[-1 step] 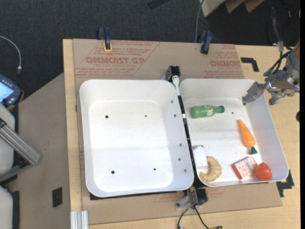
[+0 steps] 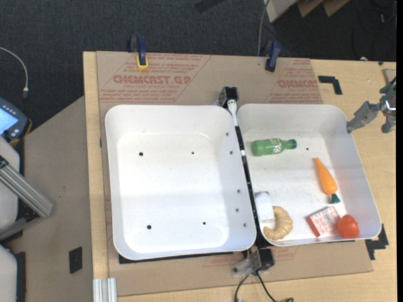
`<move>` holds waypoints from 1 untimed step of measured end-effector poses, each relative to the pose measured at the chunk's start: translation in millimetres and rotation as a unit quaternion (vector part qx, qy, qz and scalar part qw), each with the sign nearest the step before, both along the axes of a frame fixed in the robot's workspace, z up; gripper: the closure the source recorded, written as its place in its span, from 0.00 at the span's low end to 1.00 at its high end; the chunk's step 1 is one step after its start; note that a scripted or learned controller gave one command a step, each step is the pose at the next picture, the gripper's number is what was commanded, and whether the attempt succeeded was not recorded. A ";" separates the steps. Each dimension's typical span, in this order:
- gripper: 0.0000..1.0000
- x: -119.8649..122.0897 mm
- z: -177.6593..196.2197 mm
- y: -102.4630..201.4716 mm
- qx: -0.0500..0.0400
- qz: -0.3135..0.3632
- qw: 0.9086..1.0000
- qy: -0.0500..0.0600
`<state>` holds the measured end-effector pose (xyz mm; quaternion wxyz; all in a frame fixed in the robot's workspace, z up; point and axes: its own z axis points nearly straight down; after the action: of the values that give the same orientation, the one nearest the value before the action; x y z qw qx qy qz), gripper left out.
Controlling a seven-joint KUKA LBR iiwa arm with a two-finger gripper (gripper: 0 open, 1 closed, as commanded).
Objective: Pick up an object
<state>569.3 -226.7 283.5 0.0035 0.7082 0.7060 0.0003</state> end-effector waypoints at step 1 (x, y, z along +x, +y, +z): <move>0.00 0.2 -1.8 2.4 0.001 0.002 1.000 0.002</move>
<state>569.5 -224.3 281.7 0.0016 0.7071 0.7071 0.0001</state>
